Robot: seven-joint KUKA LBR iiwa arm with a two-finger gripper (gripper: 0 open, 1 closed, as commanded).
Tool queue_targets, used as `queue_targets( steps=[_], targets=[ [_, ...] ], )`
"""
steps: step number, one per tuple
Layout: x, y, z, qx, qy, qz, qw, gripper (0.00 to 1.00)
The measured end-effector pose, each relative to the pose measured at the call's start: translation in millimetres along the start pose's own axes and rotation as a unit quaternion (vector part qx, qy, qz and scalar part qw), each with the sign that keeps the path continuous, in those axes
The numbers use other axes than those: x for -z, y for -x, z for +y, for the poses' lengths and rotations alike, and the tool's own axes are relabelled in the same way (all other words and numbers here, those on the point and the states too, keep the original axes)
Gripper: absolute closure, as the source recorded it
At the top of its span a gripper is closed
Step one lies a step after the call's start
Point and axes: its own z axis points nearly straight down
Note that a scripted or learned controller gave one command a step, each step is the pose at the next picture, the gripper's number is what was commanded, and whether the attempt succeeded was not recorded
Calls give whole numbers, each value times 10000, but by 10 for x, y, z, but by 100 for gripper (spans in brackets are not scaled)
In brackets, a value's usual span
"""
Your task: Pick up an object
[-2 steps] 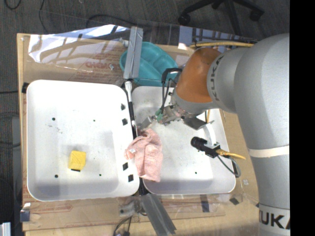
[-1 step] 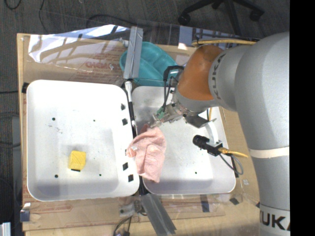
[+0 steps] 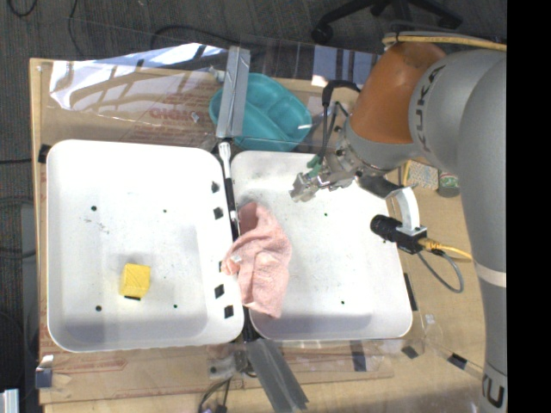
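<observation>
We saw the gripper (image 3: 303, 186) hanging over the upper part of the right bin (image 3: 379, 308), nothing between its fingers, though whether the jaws were spread or closed we couldn't tell at this size. The candidates were a pink cloth (image 3: 263, 261) bunched against the right bin's left wall, apart from the gripper, and a yellow block (image 3: 135, 280) low in the left bin (image 3: 77, 162). We judged this the approach step, no grasp made; next the arm would need to shift down-left over the cloth and descend.

Grey arm (image 3: 465, 127) in from right, orange band up top, wrist angled down-left, gripper (image 3: 306, 186) low.
</observation>
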Motion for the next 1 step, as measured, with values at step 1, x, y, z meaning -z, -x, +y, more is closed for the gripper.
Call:
queue_targets(
  steps=[1],
  targets=[
    [154, 81, -152, 2555, -3, 8, 9668, 100]
  ],
)
